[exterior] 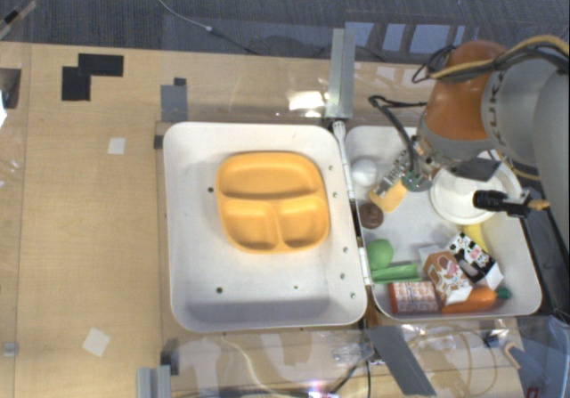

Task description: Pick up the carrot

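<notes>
The carrot point(470, 300) lies along the near edge of the right bin point(405, 236), orange with a green top pointing right. It rests against a red can point(414, 296) and a brown packet point(443, 270). My gripper point(401, 177) hangs over the far left part of that bin, well away from the carrot, close above a small tan piece point(392, 197). The grey arm with its orange band point(459, 102) reaches in from the right.
The right bin also holds a white ball point(363, 172), a brown disc point(370, 216), green vegetables point(383, 258), a white bowl point(463, 196), a yellow item point(476, 234) and a black-and-white toy point(470, 254). An orange divided tray point(270, 200) sits in the left bin point(191, 254).
</notes>
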Tool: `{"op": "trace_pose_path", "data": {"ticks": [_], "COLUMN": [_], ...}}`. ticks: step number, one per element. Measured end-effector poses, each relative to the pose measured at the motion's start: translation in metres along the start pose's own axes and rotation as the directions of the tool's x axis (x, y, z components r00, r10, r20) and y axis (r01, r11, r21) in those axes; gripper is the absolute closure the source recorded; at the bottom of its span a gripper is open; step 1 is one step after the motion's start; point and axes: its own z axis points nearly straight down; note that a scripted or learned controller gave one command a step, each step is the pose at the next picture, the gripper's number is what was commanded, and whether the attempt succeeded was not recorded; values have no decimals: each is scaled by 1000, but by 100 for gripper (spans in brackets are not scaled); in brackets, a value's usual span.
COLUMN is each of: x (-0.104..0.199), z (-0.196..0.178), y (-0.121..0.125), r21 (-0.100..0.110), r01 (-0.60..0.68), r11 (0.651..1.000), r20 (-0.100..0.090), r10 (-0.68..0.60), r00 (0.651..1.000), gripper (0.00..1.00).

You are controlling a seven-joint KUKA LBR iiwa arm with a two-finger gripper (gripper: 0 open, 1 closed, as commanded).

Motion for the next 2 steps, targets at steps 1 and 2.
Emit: {"op": "trace_pose_path", "data": {"ticks": [1, 2], "x": [15, 28], "z": [-1, -2], "y": [-22, -37], "r21": [-4, -4], "r01": [-152, -135], "r11": [988, 991], "r20": [2, 5], "r10": [152, 135], "r00": [988, 991], "gripper": [0, 0]}}
